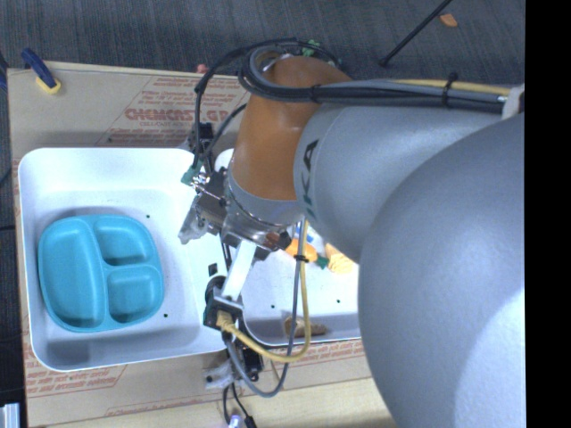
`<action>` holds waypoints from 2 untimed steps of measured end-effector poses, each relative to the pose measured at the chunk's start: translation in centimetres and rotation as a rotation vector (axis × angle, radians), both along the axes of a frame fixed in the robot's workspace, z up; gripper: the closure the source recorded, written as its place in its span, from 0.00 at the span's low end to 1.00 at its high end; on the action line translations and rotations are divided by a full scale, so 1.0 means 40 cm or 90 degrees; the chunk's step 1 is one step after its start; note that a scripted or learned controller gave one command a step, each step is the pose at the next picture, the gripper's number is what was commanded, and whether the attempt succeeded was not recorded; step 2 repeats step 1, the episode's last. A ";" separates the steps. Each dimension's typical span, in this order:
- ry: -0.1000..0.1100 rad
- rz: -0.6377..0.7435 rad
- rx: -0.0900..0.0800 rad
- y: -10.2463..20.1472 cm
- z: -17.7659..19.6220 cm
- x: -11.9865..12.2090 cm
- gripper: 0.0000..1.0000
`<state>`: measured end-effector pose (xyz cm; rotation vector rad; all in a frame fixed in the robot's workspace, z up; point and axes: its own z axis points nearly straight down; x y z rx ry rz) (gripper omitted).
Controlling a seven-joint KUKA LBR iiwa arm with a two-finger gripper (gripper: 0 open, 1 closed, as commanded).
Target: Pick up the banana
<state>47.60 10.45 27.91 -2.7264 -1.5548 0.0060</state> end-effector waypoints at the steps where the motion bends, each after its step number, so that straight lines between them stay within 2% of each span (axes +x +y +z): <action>1: 0.002 0.089 0.000 0.246 -0.270 -0.004 0.00; 2: 0.002 0.089 0.000 0.246 -0.270 -0.004 0.00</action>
